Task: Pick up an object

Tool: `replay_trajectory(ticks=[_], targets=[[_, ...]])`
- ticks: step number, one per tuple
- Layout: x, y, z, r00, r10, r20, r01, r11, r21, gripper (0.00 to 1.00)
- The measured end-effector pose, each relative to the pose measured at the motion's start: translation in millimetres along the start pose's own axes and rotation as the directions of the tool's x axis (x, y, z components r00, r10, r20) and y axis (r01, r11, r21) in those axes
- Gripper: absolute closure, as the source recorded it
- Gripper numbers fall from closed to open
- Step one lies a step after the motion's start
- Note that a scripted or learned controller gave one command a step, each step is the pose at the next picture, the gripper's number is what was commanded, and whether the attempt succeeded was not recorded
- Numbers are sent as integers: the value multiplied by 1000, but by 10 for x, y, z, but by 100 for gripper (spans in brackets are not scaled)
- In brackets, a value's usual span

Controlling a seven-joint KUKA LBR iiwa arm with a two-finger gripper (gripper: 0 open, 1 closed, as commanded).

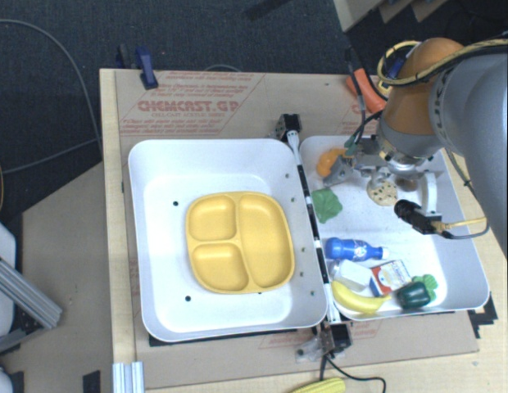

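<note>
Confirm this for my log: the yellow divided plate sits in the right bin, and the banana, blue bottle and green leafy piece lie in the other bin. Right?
Not quite. The camera view shows the yellow divided plate in the left bin. The banana, blue bottle and green leafy piece lie in the other bin, the right one.

Dark blue-grey carpet (57,80) surrounds the bench (197,97), whose tan top bears red print at its far side. A grey cable (70,56) loops across the floor at left, an aluminium rail (20,293) near left
</note>
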State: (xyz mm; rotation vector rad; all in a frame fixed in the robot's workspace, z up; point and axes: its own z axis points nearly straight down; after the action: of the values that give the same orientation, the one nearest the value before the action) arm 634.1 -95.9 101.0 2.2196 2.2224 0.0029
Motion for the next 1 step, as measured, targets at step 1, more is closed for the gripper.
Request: replay_trajectory(ticks=[1], targets=[[-730,263,160,1000,-8,-14,8,999,45,0]])
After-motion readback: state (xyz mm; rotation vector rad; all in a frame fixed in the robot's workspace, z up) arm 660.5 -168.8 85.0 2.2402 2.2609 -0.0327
